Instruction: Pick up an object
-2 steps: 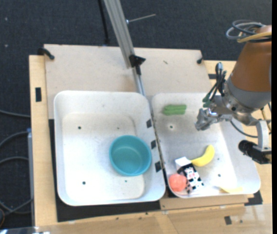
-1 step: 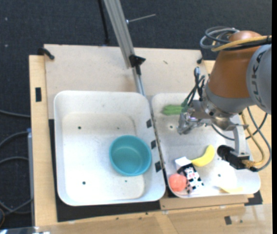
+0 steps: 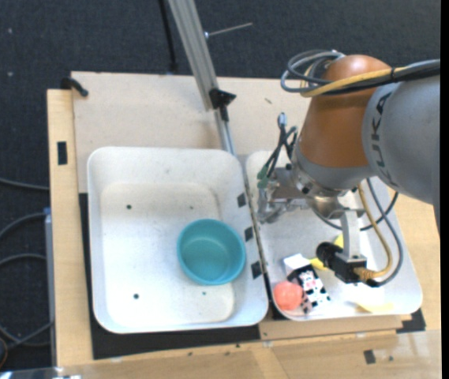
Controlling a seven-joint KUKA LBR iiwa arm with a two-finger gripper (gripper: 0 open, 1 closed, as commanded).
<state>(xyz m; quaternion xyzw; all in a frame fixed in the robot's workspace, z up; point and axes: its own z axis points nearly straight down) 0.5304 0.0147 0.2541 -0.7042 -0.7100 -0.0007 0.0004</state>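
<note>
Small pink rubbery-looking ball point(image 3: 288, 294), lower right of frame, probably light and squishy; pinch it across the middle. Can't tell the gripper's point(image 3: 275, 205) state.

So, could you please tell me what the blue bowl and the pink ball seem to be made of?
Blue bowl: probably plastic, with a smooth, even teal colour, a thin rim and a soft sheen inside. Pink ball: possibly foam or soft rubber, with a matte, uniform pink surface and no highlight; too small to be sure.
</note>
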